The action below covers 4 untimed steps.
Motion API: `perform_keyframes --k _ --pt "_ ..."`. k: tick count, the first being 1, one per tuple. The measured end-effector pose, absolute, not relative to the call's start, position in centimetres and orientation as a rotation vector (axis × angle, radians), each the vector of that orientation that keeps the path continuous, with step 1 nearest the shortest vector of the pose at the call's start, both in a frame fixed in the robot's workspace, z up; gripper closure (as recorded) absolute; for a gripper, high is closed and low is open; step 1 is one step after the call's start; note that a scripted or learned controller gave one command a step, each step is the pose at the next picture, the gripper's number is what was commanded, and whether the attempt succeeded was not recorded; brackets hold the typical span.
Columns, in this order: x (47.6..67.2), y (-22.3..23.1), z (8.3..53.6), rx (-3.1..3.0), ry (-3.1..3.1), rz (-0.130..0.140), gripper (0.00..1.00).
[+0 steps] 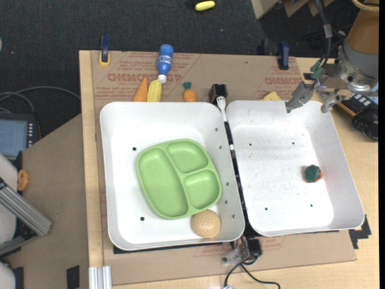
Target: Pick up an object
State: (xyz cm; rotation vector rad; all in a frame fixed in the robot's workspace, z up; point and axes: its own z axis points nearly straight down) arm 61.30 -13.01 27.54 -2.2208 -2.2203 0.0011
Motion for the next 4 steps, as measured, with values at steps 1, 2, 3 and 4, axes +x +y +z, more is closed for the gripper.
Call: perform_keyframes --k 1,2,3,4 --pt "60.3 -18.8 22.1 -2.223 -2.212 0.008 0.00" --pt "56.9 -22.6 12.2 -2.220 -2.209 0.009 0.00" --pt "51.9 -16.6 8.2 -2.214 -2.218 0.003 0.00" --pt "52.1 -16.9 8.4 -2.222 -2.221 0.000 0.00"
